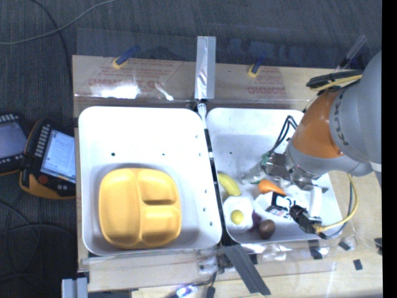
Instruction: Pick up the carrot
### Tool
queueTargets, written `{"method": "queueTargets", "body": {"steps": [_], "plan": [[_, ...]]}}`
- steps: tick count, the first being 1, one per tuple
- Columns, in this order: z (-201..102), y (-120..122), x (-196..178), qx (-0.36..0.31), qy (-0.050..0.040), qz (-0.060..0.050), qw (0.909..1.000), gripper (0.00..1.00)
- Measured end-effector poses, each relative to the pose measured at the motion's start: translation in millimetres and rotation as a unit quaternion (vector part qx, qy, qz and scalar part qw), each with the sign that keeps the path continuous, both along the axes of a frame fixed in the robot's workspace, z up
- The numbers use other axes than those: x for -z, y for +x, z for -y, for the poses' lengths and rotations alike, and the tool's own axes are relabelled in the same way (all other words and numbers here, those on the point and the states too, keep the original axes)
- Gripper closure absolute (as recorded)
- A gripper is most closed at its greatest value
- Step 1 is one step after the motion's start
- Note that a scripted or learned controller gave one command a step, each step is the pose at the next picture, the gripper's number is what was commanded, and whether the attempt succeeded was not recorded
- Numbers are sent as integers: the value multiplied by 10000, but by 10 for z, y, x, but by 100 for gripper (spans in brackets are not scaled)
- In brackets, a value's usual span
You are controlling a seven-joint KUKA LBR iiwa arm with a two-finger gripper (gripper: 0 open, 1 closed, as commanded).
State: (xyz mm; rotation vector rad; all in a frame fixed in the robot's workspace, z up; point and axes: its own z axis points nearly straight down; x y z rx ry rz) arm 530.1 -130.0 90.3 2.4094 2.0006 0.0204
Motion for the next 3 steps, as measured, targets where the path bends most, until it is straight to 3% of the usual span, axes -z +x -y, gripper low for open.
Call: {"method": "queueTargets", "body": {"steps": [1,2,3], "plan": [[-11,8,-93,-8,13,3,10000,100],[-459,386,-1117,547,-19,-95,9985,100],[-788,845,-1275,-489,-43,-95,9987,100]]}}
